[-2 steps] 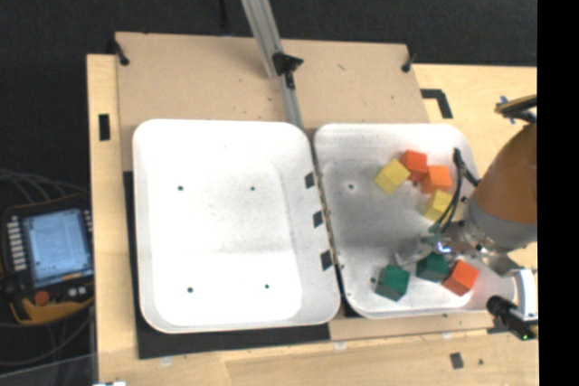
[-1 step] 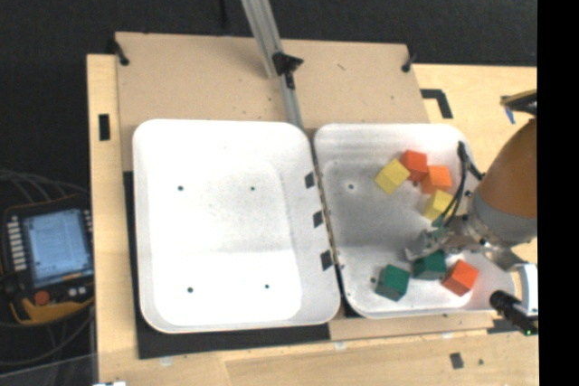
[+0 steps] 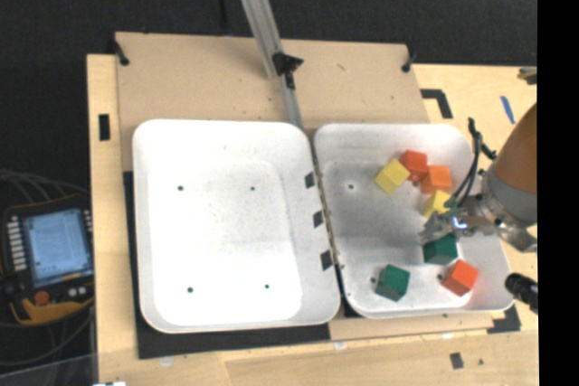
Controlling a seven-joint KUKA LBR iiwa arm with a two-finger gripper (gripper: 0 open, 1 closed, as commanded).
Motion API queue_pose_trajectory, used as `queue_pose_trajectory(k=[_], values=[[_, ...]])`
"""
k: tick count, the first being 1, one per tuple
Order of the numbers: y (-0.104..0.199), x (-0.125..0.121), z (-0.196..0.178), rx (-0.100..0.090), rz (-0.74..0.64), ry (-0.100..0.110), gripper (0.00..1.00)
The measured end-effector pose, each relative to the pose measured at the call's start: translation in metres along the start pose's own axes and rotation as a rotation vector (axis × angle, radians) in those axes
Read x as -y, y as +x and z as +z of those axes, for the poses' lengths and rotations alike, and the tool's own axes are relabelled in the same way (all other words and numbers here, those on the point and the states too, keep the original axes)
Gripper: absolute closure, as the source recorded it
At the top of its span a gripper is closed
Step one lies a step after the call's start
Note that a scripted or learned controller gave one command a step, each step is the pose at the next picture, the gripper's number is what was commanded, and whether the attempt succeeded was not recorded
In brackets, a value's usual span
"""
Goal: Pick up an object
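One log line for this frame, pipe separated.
arm: in from right | gripper: low over right bin, at dark green block | grasp: unconfirmed | other blocks: yellow, orange, green loose in same bin

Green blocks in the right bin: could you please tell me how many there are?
2: one green block near the bin's front edge, another right of it under the gripper; more may be hidden beneath the arm.

Handheld screen unit [image 3: 52, 253] left of bench [image 3: 226, 86]
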State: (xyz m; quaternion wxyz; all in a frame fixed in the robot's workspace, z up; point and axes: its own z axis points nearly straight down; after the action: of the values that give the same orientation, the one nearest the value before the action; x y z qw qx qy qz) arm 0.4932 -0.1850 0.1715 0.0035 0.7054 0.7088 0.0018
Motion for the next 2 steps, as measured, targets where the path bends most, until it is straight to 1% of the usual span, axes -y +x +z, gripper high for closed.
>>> queue_pose_trajectory(k=[1,2], values=[[-0.007,-0.011,-0.054,0.001,0.001,0.000,1.00],[-0.008,-0.004,-0.102,0.001,-0.001,0.000,1.00]])
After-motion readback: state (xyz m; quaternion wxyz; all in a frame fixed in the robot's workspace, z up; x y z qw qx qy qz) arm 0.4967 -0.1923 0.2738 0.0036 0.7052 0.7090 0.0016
